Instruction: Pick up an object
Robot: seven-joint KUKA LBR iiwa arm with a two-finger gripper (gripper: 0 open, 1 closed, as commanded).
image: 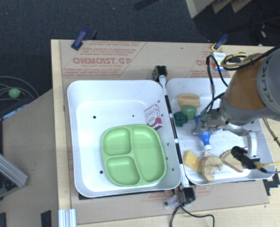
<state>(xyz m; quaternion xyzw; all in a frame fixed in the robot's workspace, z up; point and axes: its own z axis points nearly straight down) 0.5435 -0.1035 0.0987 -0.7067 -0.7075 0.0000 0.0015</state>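
Hovering low in the right bin (267, 141), the gripper (209, 125), whose state I cannot tell, risks nudging the blue-and-white bottle (205, 140) against the green toy (183, 115) instead of seizing 1 object.

place: robotics lab
bench (107, 56): paper-covered board, clamps at its far edge
bins (83, 108): two white, side by side
floor (31, 13): dark carpet, loose cables (3, 96) left

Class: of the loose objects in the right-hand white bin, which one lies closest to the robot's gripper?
The small blue and white object just below the gripper. The tan block, green piece and yellowish chunks lie farther off.
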